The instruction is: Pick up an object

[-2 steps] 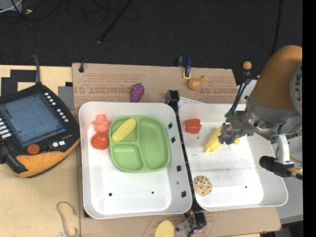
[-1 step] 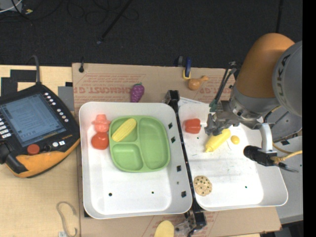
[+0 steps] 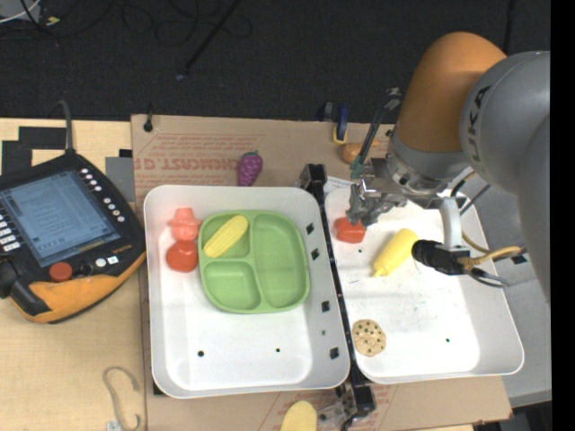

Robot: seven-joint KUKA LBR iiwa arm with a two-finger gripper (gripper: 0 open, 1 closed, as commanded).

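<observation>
Gripper [image 3: 358, 212] was low in right bin [image 3: 467, 348], directly over red object [image 3: 349, 232] at bin's left wall; finger state could not be told. Yellow bottle [image 3: 393, 252] lay near, cookie [image 3: 368, 338] well apart.

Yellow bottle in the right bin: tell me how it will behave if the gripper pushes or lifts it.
The yellow bottle lies on its side on the white bin floor, so a sideways push would probably roll it. Its rounded, smooth-looking body may slip between closing fingers. It looks like a toy, so it is probably light. The gripper sits above the red piece instead.
</observation>
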